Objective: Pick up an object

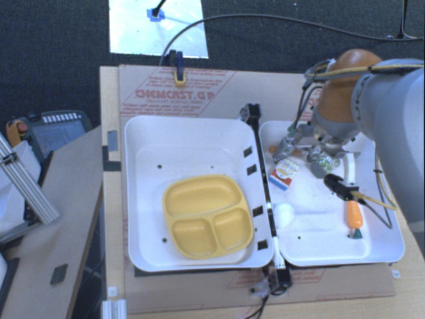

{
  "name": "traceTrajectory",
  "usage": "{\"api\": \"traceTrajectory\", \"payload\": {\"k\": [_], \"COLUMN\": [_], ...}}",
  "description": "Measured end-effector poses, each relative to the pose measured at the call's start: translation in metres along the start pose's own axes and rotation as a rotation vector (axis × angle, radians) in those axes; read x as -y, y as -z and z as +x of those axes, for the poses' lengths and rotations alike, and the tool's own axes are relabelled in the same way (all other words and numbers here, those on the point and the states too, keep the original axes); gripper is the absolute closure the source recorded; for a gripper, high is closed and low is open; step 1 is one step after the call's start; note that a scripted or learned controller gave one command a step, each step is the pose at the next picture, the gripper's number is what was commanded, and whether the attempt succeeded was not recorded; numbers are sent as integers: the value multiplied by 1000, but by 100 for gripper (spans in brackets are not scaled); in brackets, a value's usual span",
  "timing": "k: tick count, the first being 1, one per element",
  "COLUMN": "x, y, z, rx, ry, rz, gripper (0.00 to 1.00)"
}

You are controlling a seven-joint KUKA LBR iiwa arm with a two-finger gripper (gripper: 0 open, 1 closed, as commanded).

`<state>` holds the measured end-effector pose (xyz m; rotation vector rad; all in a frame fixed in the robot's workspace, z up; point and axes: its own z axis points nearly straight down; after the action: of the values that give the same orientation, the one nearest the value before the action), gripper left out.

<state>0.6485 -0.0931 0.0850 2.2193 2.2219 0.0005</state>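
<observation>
My gripper [290,147] reaches down into the far left part of the right bin [378,248], under the grey arm with its orange band. Just below it lies a small white carton [284,173] with red and blue print. A white ball [284,213] rests near the bin's left wall. An orange carrot [354,216] with a green tip lies toward the right side. A green and white crumpled object [323,159] sits close beside the gripper, partly hidden by the wrist. I see nothing held in the gripper.
The left bin [143,178] holds a yellow divided plate [207,214]. A black-clipped divider [260,178] separates the two bins. A white stick-like piece [350,167] lies at the right bin's far right.
</observation>
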Motion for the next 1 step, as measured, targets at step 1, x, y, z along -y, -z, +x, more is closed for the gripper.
{"api": "traceTrajectory", "payload": {"k": [1], "x": [-1], "y": [12], "z": [0], "rx": [0], "ry": [0], "rz": [-3], "gripper": [100]}}
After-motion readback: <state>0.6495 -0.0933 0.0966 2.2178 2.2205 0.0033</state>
